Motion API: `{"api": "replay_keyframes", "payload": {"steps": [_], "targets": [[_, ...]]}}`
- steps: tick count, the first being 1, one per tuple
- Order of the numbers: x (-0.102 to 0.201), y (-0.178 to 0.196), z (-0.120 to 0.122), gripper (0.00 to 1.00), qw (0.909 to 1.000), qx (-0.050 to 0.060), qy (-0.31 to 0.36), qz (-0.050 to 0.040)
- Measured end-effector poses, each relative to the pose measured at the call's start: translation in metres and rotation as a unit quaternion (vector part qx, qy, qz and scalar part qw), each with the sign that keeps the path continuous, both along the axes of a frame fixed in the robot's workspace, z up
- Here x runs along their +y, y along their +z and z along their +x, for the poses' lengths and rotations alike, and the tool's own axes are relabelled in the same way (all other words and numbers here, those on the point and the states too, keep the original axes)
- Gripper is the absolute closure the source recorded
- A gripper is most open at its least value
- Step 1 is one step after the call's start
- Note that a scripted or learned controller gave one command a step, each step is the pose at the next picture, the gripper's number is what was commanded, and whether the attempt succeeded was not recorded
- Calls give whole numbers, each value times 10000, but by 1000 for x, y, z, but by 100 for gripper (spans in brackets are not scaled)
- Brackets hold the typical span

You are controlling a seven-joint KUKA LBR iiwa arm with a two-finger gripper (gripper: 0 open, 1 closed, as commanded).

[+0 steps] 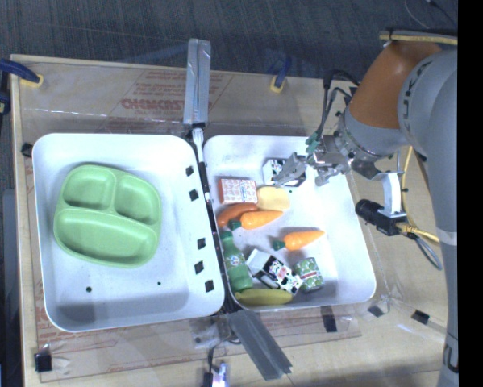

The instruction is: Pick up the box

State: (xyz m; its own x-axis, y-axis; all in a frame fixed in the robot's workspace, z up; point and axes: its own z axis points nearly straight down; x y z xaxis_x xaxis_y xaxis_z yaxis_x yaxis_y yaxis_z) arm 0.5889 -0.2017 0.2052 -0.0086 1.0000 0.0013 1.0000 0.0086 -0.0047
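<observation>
The gripper (pixel 299 168) hangs over the far part of the right bin (pixel 350 240); whether it is parted or closed I cannot tell, the view is too small there. The box (pixel 237 189) lies near the divider, touching a yellow piece (pixel 274 199), above two carrots (pixel 261 219).

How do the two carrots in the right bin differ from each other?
The upper carrot lies by the bin's middle, touching the yellow item; the lower carrot lies further right with bare floor around it. The upper carrot looks larger, the lower carrot slimmer. Both are orange and lie flat.
</observation>
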Motion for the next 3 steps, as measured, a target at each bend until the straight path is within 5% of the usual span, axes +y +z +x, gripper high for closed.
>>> {"api": "replay_keyframes", "payload": {"steps": [1,2,3], "targets": [[44,-109,34,0,9993,-72,-374,-19],[47,-98,36,100,9994,-53,-339,0],[47,-98,36,0,9994,-52,-337,1]]}}
